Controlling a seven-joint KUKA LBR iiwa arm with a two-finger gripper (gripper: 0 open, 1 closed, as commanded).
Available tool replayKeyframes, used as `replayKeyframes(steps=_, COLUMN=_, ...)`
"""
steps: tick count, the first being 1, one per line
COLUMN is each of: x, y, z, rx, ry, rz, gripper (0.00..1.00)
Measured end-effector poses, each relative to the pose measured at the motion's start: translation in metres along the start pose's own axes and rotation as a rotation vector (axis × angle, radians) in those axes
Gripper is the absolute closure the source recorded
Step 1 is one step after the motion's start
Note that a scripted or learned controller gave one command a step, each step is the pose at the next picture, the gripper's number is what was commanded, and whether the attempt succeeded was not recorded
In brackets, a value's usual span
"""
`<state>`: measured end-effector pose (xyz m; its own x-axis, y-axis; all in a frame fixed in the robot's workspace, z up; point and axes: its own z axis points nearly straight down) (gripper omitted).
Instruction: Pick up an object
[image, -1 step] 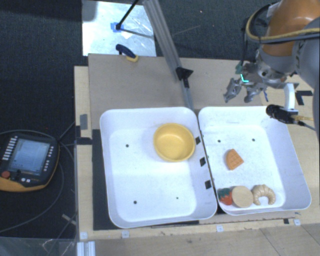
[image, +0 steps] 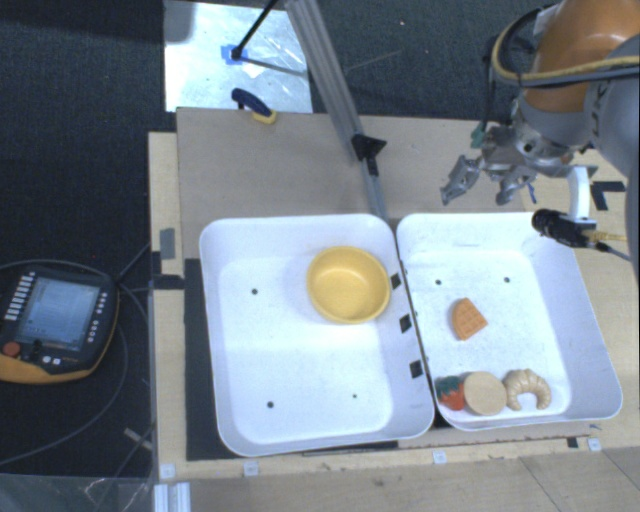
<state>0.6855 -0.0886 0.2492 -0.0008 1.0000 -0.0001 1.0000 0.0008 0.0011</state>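
Tan and glossy, the croissant (image: 527, 389) lies nearest me in the right bin (image: 590, 330), well below the jaws, touching a round beige disc (image: 484, 393) with a red and green piece (image: 452, 391) beside that. I judge all three light and rigid, like toy food; the croissant's curved middle looks the easiest waist to pinch. Closer to the jaws sits an orange wedge (image: 467, 319), alone on bare floor, so I would take it across its flat sides. Off to their side, in the left bin (image: 230, 330), a yellow bowl (image: 348, 284) offers only a thin rim. The gripper (image: 487, 182) hangs beyond the bins' far edge, fingers spread, holding nothing. Blur hides the fingertips' exact shape.
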Motion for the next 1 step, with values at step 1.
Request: replayKeyframes(steps=1, x=-0.008, y=0.0054, z=0.0502, rx=0.004, ry=0.0, rz=0.001, gripper=0.0)
